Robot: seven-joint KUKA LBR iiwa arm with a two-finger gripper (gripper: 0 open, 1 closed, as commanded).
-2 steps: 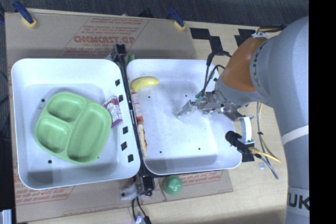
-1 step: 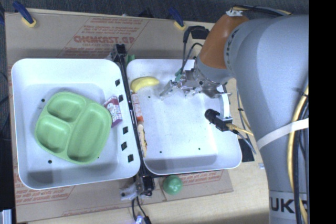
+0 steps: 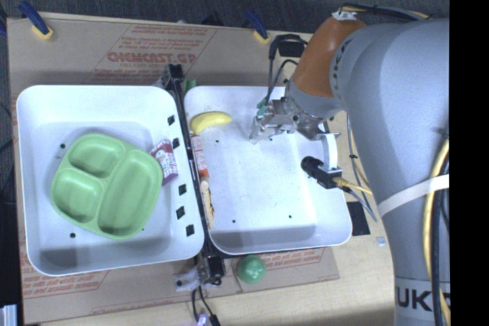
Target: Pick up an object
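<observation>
- Your end effector (image 3: 263,126) sits low over the upper part of the right bin (image 3: 260,233), with bare white floor under it. From this slanted view you cannot tell how far it is open, and nothing shows up in its grip.
- The nearest thing to pick is the banana (image 3: 210,121), lying just to the left of the end effector near the bin's upper left corner. The two look close but apart, so closing where it is now would likely catch only air.
- If you move toward the banana, watch its curved, smooth skin. A pinch off its middle could roll or push it against the bin wall instead of lifting it.
- The banana lies close to the divider (image 3: 187,164) where the two bins meet, next to a small packet (image 3: 200,160) along that edge. A sideways approach risks knocking a finger on the rim or scooping up the packet too.
- The black cable fitting (image 3: 321,172) hanging from the wrist sits over the right side of the bin. A deep reach could drag it along the wall.
- In the left bin (image 3: 46,111), the green divided plate (image 3: 107,185) and a red wrapper (image 3: 165,158) are well apart from the end effector. The plate is wide and flat, probably a poor grasp.
- A green ball (image 3: 250,269) rests on the worktop (image 3: 114,50) below the right bin, outside either bin.
</observation>
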